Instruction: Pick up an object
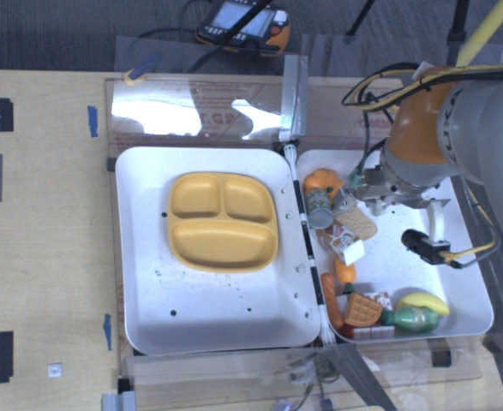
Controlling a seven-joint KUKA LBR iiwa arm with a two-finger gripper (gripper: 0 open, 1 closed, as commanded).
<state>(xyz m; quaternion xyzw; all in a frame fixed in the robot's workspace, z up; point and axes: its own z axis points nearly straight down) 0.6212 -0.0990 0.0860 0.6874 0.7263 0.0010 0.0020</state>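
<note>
The right bin (457, 268) holds several toy foods. Along its left wall, from back to front, lie an orange fruit (322, 181), a greenish can (318, 200), a grey cup (320, 218), a tan cracker (357, 224) and a white card (350, 248). Near the front sit a carrot (329, 291), a waffle (362, 309), a green bottle (410, 318) and a yellow banana (425, 301). My gripper (352, 193) hangs low over the back left of this bin, just right of the can and above the cracker. The wrist hides its tips.
The left bin (148, 289) carries a yellow divided plate (224, 221). A raised divider (302, 229) separates the two bins. A black cable piece (424, 245) hangs from the arm over the middle of the right bin. A clear wall (200, 110) stands behind the left bin.
</note>
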